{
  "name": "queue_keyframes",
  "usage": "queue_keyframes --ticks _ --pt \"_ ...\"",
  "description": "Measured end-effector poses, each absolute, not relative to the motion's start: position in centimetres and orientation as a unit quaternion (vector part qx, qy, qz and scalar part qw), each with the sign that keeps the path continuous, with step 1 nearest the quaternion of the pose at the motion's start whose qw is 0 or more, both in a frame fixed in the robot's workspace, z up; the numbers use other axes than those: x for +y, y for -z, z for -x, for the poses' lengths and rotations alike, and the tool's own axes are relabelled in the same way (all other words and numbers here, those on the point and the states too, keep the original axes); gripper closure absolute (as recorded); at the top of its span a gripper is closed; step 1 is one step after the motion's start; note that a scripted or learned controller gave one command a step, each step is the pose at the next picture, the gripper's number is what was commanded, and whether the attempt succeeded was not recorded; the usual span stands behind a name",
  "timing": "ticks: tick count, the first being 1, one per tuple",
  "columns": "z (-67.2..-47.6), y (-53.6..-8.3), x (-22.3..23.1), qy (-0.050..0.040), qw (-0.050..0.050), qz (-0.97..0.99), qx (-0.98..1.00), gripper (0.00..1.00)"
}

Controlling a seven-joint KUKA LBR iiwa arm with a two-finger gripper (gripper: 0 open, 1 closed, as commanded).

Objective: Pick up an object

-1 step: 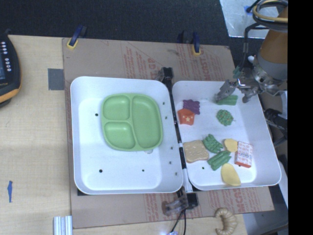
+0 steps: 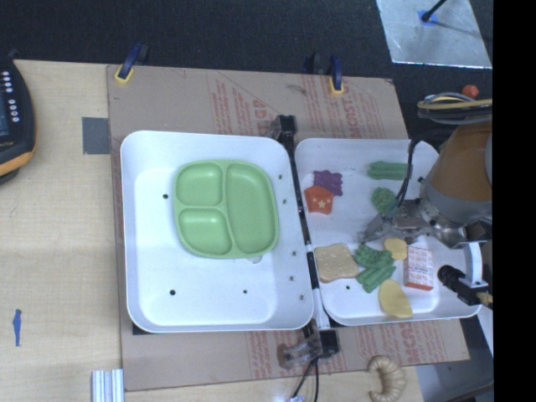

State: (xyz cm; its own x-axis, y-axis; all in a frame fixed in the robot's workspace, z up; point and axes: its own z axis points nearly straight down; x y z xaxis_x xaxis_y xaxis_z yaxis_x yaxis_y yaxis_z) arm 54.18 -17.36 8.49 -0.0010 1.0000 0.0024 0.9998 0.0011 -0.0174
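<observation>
- i see the arm [image 2: 459,174] reaching in over the right bin [image 2: 352,153], orange band above the wrist.
- the gripper [image 2: 378,231] sits low among the toys, right by the green leafy piece [image 2: 374,266] and the small yellow piece [image 2: 395,248].
- its fingers blur into the clutter, so i cannot tell how wide the claw is or whether it has anything.
- nearby lie a toast slice [image 2: 336,262], a red-and-white packet [image 2: 419,268], a yellow lemon-like piece [image 2: 394,300], an orange-red piece [image 2: 319,199] and a purple one [image 2: 327,180].
- the left bin [image 2: 151,300] holds a green divided plate [image 2: 226,208].
</observation>
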Motion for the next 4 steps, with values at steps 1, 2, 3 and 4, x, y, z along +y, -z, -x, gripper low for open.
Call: queue_keyframes --ticks 1,2,3,4 --pt "-49.9 -9.1 -14.1 -0.0023 0.004 0.706 -0.708 0.00" --pt "-50.1 -10.2 -14.3 -0.0021 0.002 0.705 -0.709 1.00" --pt "-54.3 -11.8 -12.1 0.0002 -0.001 0.704 -0.710 1.00" --pt "-59.0 -19.7 -5.4 0.0034 -0.002 0.703 -0.711 1.00"
